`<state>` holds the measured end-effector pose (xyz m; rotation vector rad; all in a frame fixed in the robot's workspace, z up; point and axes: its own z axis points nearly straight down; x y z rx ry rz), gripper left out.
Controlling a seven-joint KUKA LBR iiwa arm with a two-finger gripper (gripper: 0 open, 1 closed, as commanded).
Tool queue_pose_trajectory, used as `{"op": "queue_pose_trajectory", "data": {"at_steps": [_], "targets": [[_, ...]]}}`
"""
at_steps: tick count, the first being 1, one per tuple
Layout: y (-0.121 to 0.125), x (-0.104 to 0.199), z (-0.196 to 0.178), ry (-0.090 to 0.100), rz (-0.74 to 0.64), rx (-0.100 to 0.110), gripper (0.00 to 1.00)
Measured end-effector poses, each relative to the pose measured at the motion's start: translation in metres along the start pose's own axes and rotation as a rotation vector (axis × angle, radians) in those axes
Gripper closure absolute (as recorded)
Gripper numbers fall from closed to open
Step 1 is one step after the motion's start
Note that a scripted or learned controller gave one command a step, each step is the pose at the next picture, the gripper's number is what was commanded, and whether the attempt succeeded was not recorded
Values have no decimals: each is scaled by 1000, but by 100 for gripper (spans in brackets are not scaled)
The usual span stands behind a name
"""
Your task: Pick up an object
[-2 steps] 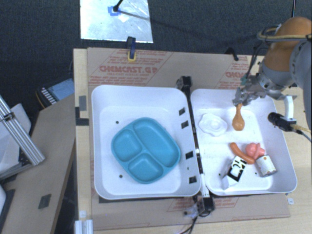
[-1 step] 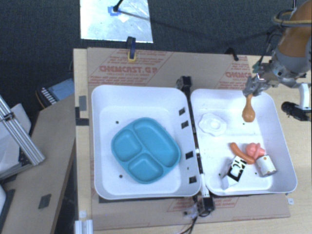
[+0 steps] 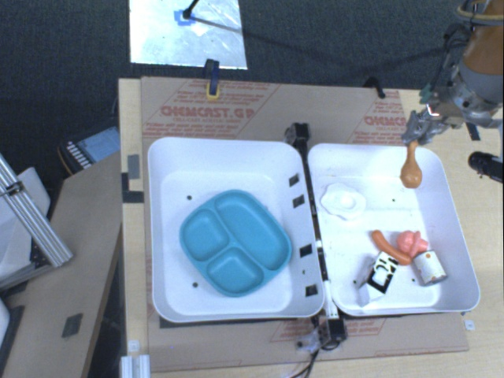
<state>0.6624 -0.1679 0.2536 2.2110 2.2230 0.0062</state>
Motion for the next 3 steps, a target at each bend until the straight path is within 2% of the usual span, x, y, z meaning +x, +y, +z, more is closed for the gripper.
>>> {"op": "queue_pose_trajectory", "data": {"at_steps": [1, 2, 3], "targets": [[-17, 39, 7, 3, -3, 6, 100], [-32, 94, 13, 4, -4, 7, 100], [-62, 140, 6, 4, -3, 7, 100]]}}
